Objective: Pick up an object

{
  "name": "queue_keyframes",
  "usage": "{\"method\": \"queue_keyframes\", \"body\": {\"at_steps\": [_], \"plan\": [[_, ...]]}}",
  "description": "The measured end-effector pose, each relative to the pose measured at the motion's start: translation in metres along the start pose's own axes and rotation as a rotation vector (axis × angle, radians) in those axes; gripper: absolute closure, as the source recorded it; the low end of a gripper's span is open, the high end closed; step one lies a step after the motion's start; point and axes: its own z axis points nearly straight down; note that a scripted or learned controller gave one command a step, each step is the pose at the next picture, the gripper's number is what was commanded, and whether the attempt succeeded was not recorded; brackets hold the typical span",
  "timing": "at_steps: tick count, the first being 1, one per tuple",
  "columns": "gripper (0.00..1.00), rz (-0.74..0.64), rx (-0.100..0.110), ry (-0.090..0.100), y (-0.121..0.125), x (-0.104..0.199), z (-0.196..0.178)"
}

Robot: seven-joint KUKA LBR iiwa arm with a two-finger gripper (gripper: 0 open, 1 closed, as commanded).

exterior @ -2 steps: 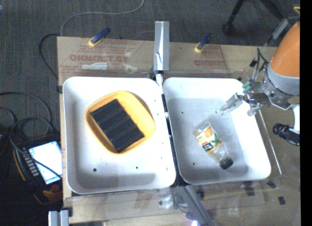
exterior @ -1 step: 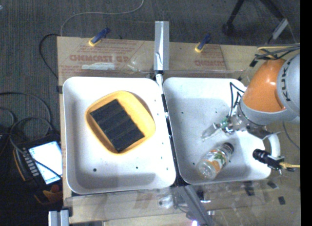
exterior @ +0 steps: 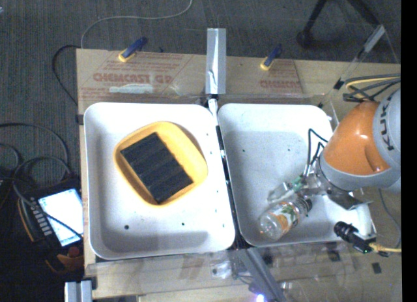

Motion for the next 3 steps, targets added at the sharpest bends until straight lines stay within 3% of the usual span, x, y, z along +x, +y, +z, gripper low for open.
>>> {"method": "queue_keyframes", "body": {"at_steps": [1,2,3], "plan": [[1.0,-0.001,-0.001,0.003,0.002,0.001,-0.01],[1.0,-0.028,0.02,0.009,0.029,0.049,-0.163],[0.0,-0.028,0.02,0.009,0.029,0.049,-0.163]]}}
